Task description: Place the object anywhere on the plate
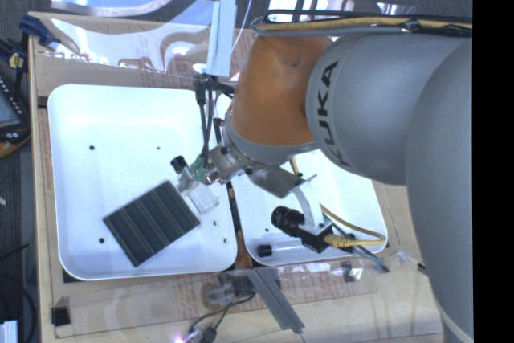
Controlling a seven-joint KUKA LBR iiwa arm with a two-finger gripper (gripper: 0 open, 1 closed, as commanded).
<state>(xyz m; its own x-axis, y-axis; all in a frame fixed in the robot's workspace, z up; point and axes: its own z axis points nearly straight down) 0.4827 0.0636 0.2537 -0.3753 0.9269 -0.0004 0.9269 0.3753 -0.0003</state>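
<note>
The grey-and-orange arm's gripper (195, 179) hovers beside the dark ribbed rectangular plate (152, 222) in the left white bin (80, 116); its grip I cannot tell. Placing seems underway; next, lower over the plate.

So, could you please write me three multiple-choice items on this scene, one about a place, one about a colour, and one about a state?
1. Which bin holds the dark ribbed plate?
A. the left bin
B. the right bin
C. neither

2. What colour is the band above the arm's wrist?
A. blue
B. orange
C. green

3. How does the plate lie?
A. flat on the bin floor
B. leaning on the bin wall
C. lifted off the floor

Answers: 1 A, it sits near the front of the left bin. 2 B, the band reads plainly orange. 3 A, its whole ribbed face shows, resting on the white floor.
</note>
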